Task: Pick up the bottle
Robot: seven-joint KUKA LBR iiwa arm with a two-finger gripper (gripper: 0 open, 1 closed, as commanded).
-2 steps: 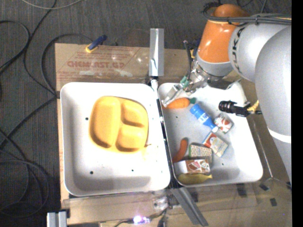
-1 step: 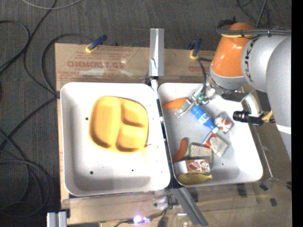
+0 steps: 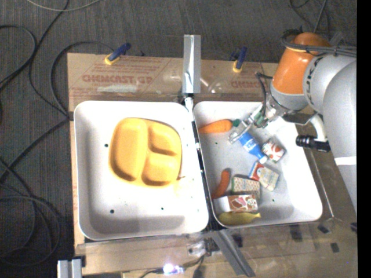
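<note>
The gripper (image 3: 246,126) hangs low at the right bin's (image 3: 307,213) twelve o'clock, just beside the carrot (image 3: 215,126); whether it is wide or narrow I cannot tell. The bottle (image 3: 251,144), white with a blue label, lies touching it toward five o'clock. A good grasp likely means centring over the bottle's body, crossing its long axis, and avoiding the carrot and red-white packet (image 3: 273,151).

Two smooth white plastic bins (image 3: 87,213) rest on a matt brown cardboard sheet (image 3: 139,80). The divided yellow tray (image 3: 146,151) looks like glossy moulded plastic. The arm (image 3: 336,97) has a smooth grey shell and a glossy orange band (image 3: 295,65).
</note>
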